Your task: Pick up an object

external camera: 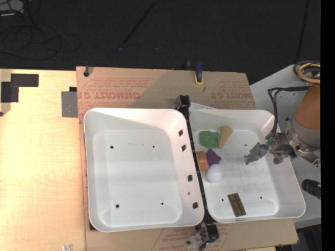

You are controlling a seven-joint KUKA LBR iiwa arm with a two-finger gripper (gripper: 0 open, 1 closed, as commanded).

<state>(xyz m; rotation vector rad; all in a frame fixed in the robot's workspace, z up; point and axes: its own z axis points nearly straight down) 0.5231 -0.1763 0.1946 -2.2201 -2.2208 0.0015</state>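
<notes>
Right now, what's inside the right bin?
The right bin holds a green lump, tan piece, purple item, orange item, white ball and brown block. The gripper covers a patch.

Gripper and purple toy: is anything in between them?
No: the camera view shows bare white bin floor between the gripper and the purple toy.

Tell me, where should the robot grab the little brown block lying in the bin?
Probably across its two long sides, near the middle, coming straight down. The brown block lies flat on the floor of the right bin, long and narrow, a bit slanted, apart from the other toys. The gripper would likely need turning so its fingers straddle the narrow width.
</notes>
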